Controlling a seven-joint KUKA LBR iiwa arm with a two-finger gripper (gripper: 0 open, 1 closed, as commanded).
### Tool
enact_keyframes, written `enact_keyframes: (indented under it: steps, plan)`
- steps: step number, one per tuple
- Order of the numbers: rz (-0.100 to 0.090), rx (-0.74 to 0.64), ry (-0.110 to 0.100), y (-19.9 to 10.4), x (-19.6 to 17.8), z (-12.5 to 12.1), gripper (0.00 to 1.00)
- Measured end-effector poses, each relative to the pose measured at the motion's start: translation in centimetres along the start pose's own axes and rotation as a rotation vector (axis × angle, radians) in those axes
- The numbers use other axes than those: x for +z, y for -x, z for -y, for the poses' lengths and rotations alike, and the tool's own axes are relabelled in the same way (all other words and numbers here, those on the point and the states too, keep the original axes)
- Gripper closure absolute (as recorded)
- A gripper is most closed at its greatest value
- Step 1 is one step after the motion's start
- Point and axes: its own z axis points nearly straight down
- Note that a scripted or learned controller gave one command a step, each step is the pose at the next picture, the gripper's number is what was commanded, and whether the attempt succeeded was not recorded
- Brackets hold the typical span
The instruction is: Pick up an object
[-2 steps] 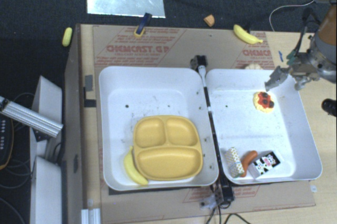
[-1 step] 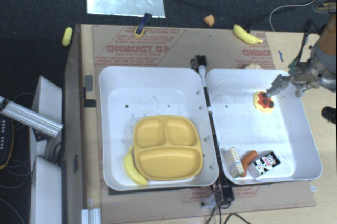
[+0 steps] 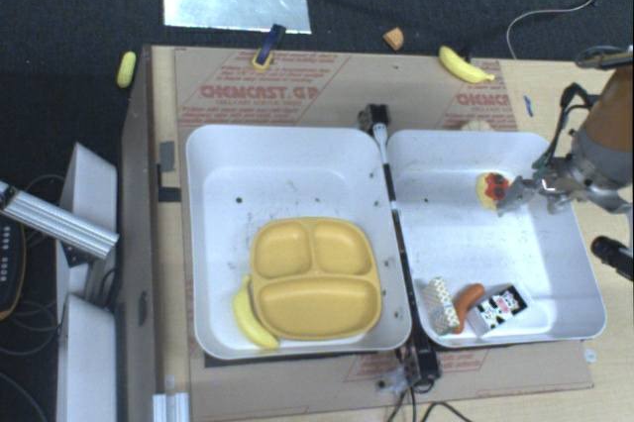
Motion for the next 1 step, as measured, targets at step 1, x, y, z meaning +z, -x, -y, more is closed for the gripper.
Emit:
enact_keyframes:
  steps: [1]
  plan:
    - [0.000,-0.003,0.002,-1.53,4.15,-3.99,0.00]
